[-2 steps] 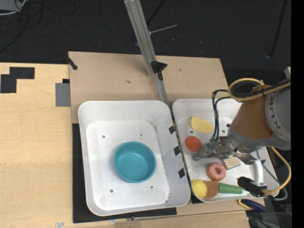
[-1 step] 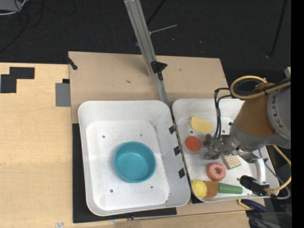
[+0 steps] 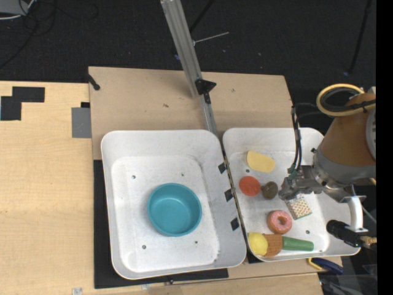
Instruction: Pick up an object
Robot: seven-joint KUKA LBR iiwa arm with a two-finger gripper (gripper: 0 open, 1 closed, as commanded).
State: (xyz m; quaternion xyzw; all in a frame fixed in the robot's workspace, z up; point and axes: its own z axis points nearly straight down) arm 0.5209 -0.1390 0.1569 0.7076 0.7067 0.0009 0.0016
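Note:
The right bin (image 3: 236,141) holds several small objects: a yellow piece (image 3: 260,161), a red ball (image 3: 249,185), a brown lump (image 3: 269,190), a checkered block (image 3: 299,209), a pink ring (image 3: 279,222), a green stick (image 3: 297,244) and a yellow-and-orange piece (image 3: 264,244). My gripper (image 3: 291,189) hangs low over the right bin, just right of the brown lump and above the checkered block. Nothing shows between its fingers.
The left bin (image 3: 120,158) holds a teal bowl (image 3: 174,209). A slanted metal rail (image 3: 186,48) rises behind the bins. The arm's grey and orange body (image 3: 347,146) covers the right bin's right side. A tan bench surface lies to the left.

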